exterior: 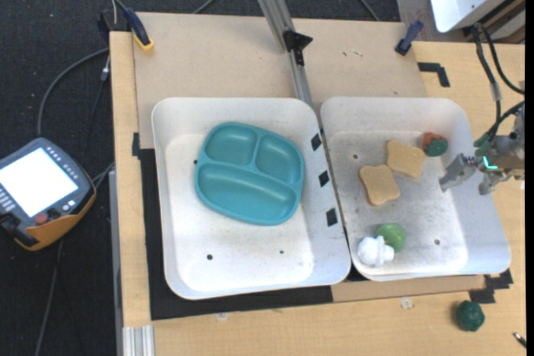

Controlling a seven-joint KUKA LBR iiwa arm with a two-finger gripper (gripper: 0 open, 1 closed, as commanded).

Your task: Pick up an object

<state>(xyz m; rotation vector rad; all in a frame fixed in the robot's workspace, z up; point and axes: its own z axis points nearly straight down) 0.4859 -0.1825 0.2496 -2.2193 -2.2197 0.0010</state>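
Gripper [469, 171]: we see two grey fingers spread, holding nothing, over right white bin [480, 242].
Nearby: two tan toast-shaped pieces [392, 171], red-green toy [433, 144].

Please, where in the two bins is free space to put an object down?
Left bin: bare strip below the teal plate. Right bin: bare floor above the toast pieces and between them and the claw. Crowded near the green and white toys.

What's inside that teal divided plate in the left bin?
Nothing lies in the teal plate: its three compartments show bare. It rests on the left bin, and the bin floor beneath it is covered from sight.
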